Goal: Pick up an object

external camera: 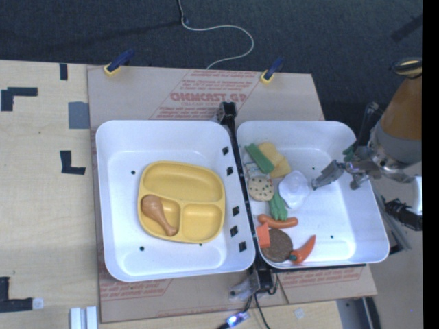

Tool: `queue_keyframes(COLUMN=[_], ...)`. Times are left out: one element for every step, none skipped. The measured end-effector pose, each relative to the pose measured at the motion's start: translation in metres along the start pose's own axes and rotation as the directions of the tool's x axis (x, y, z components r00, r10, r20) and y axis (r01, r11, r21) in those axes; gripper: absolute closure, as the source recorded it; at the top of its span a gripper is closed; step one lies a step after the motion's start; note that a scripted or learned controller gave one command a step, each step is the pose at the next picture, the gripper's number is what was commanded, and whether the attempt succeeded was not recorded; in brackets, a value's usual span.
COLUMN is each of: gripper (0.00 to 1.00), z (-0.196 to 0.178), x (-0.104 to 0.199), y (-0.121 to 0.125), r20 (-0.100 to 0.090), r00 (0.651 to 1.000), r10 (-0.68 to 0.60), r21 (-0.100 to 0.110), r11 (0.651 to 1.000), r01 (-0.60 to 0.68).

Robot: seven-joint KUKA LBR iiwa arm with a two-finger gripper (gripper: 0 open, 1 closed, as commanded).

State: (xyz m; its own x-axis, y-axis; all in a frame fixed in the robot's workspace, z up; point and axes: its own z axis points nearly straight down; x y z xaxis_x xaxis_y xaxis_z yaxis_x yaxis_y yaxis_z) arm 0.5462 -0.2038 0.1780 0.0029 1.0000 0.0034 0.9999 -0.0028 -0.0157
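From the camera above the worktop [41, 184] we see two shallow white bins side by side. The right bin [343, 249] holds a cluster of toy food along its left side. At the top lie a green strip [258, 157] and a yellow wedge-shaped piece [274, 159], touching each other. Just below sits a round speckled cookie [260, 187], and beside it to the right a pale, translucent white object [294, 188] whose exact form we cannot make out. A small green piece [278, 207] lies under that, then an orange-red sausage-like piece [278, 221], a dark brown round patty [278, 243] and a red chili-shaped piece [305, 248] near the bin's front wall.

The left bin [116, 252] carries a yellow divided plate [184, 201] with a brown toy chicken drumstick [160, 214] lying in its left compartment.

The arm [405, 125] reaches in over the right bin's right rim, its orange band high at the edge of the view. The hand [325, 177] points leftward and down at a slant, its tip just beside the pale white object. Nothing sits between the fingers; we cannot tell whether they are apart or together, since they read as one dark grey shape.
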Motion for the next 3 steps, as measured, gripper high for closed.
queue_keyframes(gripper=[0.0,0.0,0.0], z=[-0.008,0.056,0.095], x=[0.0,0.004,0.004], y=[0.003,0.001,0.002], r20=[0.003,0.002,0.005], r00=[1.0,1.0,1.0], r10=[-0.004,-0.004,-0.005], r21=[-0.014,-0.009,-0.014], r11=[1.0,1.0,1.0], r01=[0.004,0.004,0.005])
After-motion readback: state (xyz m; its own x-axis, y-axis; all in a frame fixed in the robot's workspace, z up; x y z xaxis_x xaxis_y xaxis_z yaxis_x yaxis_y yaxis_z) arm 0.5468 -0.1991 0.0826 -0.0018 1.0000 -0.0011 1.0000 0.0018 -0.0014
